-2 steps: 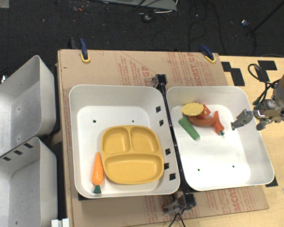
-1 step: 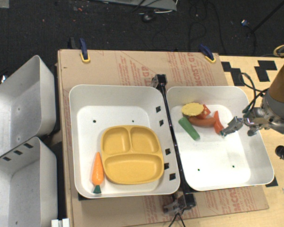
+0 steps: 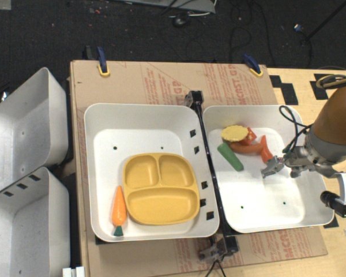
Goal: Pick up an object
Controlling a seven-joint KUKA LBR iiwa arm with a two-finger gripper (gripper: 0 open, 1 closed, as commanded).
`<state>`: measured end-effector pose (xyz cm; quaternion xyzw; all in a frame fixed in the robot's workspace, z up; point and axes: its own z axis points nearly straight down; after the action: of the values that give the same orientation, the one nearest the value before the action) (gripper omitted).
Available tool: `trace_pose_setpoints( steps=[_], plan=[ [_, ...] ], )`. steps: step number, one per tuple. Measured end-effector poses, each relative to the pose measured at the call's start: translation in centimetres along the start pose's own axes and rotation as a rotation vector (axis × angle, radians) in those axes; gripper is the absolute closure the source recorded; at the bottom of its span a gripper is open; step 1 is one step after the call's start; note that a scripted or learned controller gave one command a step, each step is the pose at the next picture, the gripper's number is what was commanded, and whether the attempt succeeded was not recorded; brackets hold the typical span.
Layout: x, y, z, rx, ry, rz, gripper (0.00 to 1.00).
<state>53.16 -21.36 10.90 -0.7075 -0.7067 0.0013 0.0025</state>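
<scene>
Four pieces in the right bin (image 3: 288, 212): a green stick-shaped piece (image 3: 230, 156), a yellow round piece (image 3: 234, 133), a red piece (image 3: 249, 146) and a small orange piece (image 3: 266, 148), clustered in its far left part.
Tool (image 3: 273, 167): low over the right bin, entering from the right; nothing visible in its grip, and whether it is released or clenched I cannot tell.
Nearest target: the orange piece lies just beyond the tool tip, up and slightly left of it; the red piece sits further left, touching the yellow one.
Long axis: the green piece runs diagonally, upper left to lower right, its lower end toward the tool.
Direction of the coming move: likely a short shift left and away from the camera.
Left bin (image 3: 98, 154): yellow divided plate (image 3: 161, 188) with a toy carrot (image 3: 119, 207) beside it, well apart from the tool.
Counter (image 3: 161, 82): cardboard-covered, bearing both bins.
</scene>
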Motion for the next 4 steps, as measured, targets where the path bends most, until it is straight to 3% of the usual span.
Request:
trace_pose_setpoints(
  steps=[1, 3, 4],
  plan=[
    [-0.1, 0.2, -1.4, -0.006, -0.002, 0.0, 1.0],
    [0.3, 1.1, -11.2, -0.011, -0.004, -0.004, 1.0],
    [6.0, -0.3, -11.1, -0.005, 0.0, -0.008, 1.0]
  ],
)
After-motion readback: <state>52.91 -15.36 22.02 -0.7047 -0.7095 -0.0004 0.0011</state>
